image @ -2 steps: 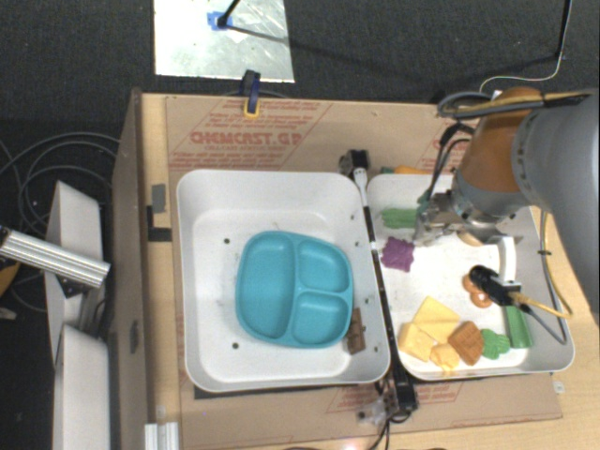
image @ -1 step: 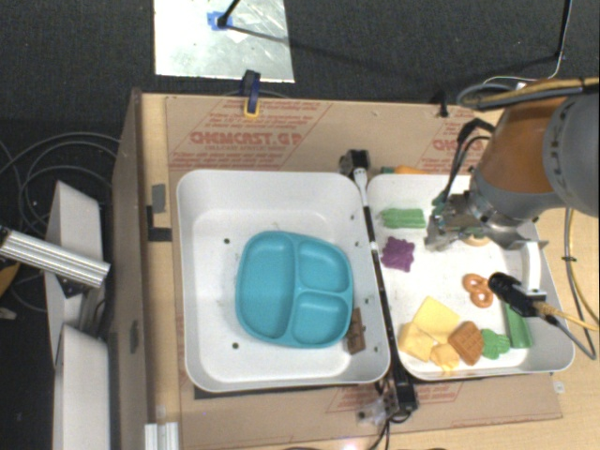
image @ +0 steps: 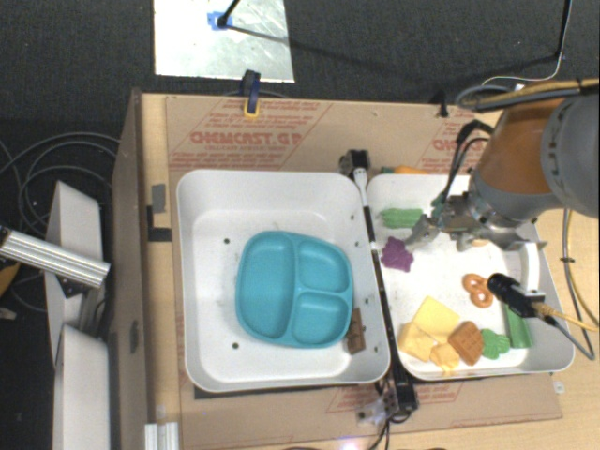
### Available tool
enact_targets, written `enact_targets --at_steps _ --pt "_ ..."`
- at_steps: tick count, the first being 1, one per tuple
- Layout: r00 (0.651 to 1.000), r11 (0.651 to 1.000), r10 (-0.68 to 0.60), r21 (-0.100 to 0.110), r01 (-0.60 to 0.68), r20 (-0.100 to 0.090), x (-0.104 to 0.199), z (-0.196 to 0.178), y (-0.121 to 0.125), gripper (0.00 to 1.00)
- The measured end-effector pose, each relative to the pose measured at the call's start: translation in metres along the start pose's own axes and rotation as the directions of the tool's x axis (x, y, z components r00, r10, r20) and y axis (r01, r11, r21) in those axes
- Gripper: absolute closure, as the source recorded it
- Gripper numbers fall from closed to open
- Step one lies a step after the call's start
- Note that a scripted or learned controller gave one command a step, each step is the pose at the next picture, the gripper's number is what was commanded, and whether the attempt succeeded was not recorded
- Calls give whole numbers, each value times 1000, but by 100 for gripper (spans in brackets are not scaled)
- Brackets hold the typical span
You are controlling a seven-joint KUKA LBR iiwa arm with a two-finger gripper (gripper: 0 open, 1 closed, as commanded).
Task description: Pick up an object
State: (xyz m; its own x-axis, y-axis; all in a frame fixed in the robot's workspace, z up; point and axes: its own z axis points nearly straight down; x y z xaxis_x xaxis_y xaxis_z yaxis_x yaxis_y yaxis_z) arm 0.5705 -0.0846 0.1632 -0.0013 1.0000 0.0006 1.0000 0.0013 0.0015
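camera view, purple toy [image: 397,255] beside claw [image: 419,232]

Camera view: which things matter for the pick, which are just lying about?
For the pick: gripper; right white bin; purple toy piece; green toy piece; orange toy pretzel; yellow toy cheese wedge.
Lying about, likely: blue divided plastic plate in left white bin; silver foil sheet; printed cardboard under bins.

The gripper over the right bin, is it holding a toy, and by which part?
Cannot tell. The gripper is over the right bin, beside the green piece and the purple piece, too blurred to show a hold.
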Motion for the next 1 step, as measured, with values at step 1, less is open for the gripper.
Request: enact_targets --at_steps 1 --pt "1000 1000 1 1 -1 0 -7 82 7 0"
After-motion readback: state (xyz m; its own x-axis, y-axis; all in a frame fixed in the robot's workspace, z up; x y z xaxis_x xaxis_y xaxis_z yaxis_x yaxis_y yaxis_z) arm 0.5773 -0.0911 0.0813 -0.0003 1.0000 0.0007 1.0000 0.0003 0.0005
